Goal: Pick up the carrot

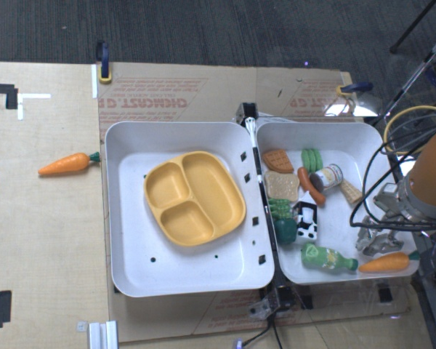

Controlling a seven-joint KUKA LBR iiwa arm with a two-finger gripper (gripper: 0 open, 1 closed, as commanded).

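Observation:
An orange carrot [384, 263] lies along the near right edge of the right bin [363, 131], its tip pointing left toward a green bottle [328, 259]. My gripper [376, 243] hangs just above that carrot's left half, close to it or touching it; the grey wrist and orange band reach in from the right. A second carrot [65, 165] with a green stem lies on the bench left of the left bin [123, 217], far from the gripper.
A yellow divided plate [196, 197] sits in the left bin. The right bin holds bread [277, 160], toast [282, 186], a sausage [312, 185], a can [328, 176], a cone [351, 192], greens [280, 209] and a cow-print carton [307, 222]. Cables loop at the right.

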